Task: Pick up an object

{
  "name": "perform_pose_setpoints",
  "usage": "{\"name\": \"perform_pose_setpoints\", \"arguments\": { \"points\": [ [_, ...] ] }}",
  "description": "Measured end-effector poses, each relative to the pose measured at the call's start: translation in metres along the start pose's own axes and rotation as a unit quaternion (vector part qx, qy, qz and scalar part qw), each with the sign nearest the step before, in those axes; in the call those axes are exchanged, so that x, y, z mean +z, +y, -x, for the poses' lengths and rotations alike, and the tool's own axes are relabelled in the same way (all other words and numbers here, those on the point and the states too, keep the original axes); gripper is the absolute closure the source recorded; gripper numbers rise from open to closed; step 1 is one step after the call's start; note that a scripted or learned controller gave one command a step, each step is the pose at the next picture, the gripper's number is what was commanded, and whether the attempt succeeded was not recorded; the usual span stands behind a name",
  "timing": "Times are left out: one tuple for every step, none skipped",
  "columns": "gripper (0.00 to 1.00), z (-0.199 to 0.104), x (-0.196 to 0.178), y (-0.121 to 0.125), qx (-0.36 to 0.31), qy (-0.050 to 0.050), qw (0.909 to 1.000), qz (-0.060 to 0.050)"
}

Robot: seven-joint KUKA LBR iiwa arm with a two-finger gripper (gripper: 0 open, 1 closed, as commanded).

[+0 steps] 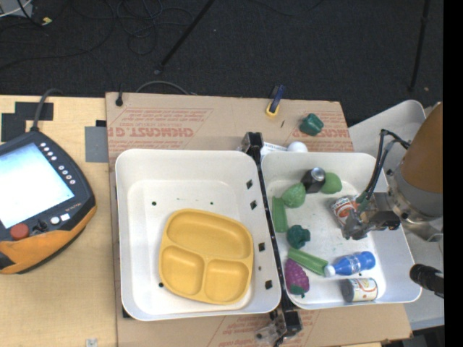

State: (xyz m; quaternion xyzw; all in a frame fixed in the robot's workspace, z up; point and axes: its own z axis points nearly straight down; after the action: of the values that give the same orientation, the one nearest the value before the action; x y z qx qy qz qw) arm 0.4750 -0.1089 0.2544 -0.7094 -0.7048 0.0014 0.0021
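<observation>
On your left, a handheld control pendant (pixel 40 197) with a pale screen and an orange underside rests on the wooden bench (pixel 58 295). A sheet of printed cardboard (pixel 188 125) lies under both bins. On its far edge you will see a small yellow and blue clip (pixel 275 101), and to the right of that a dark green block (pixel 312 124). Beyond the bench, black cables (pixel 145 20) trail over the dark floor.

Bench (pixel 51 280): cardboard sheet (pixel 217 121) under two white bins (pixel 137 194)
Nine o'clock: teach pendant (pixel 36 201)
One o'clock: green block (pixel 312 124)
</observation>
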Motion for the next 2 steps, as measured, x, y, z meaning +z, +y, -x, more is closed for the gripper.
{"name": "perform_pose_setpoints", "arguments": {
  "points": [
    [1.00,-0.066,-0.079,0.001,-0.006,0.001,1.0000,0.005],
    [1.00,-0.138,-0.185,0.000,-0.007,0.001,0.9999,0.008]
  ]
}}
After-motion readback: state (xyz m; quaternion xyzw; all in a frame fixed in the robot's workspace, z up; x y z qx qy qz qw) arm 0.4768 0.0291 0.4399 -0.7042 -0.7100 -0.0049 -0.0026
